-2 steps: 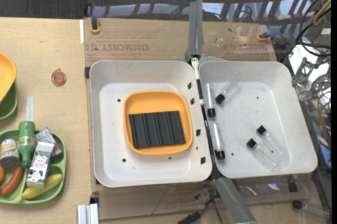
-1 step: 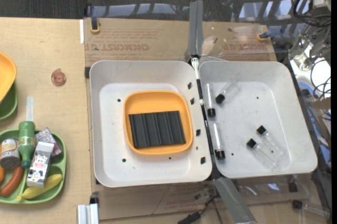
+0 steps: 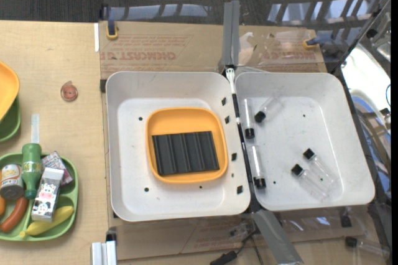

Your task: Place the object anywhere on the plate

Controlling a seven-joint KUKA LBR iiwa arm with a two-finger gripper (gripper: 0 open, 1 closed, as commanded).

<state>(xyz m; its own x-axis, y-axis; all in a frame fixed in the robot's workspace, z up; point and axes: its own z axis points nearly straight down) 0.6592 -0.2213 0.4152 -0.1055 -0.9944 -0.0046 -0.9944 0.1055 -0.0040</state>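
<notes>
plate: yellow plate (image 3: 186,119) near centre of left bin (image 3: 124,133), carries a dark ribbed rectangular insert (image 3: 186,152)
objects: clear vials with black caps, all in right bin (image 3: 336,108)
vial A (image 3: 247,120): against left wall, long axis along that wall, cap toward near edge
vial B (image 3: 255,168): same wall, closer to near edge, same axis
vial C (image 3: 266,109): near far-left corner, lies diagonal
vials D (image 3: 318,164) / E (image 3: 308,179): toward near-right corner, diagonal, just beside each other
end effector: open or closed, cannot tell
key relation: my read, A and B sit nearest the plate, only the bin walls between; wall contact may hamper a grasp
task state: no vial on plate yet
table left edge: green tray of toy food (image 3: 37,198)
</notes>
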